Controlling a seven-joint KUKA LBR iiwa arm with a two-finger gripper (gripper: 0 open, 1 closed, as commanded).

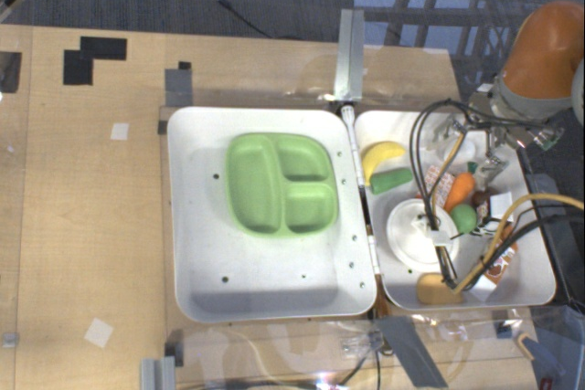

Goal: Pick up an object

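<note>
Camera view, fixed above a light wooden bench [82, 224] bearing two shallow white bins. Grey arm with orange band [541, 59] reaching in from the right, cables looping down over the right-hand white bin [539, 288]. Claw [494, 162] low over that bin's far right part; grip state impossible to tell, tips lost among cables and brackets. Just beside the claw, toward the bin's middle, a small orange carrot-shaped toy [460, 188], with a round green ball-like piece [464, 217] directly below it. Farther left of the claw, a yellow rounded banana-like toy [383, 156] against the bin's far left wall, a flat green block [391, 180] touching its near side. Below and left of the claw, a round white plate [407, 233]. Near the front edge, well below the claw, a tan wooden spoon-like piece [437, 289]. Well apart to the left, a green three-compartment plastic tray [280, 184] lying in the left-hand white bin [210, 279].
</note>
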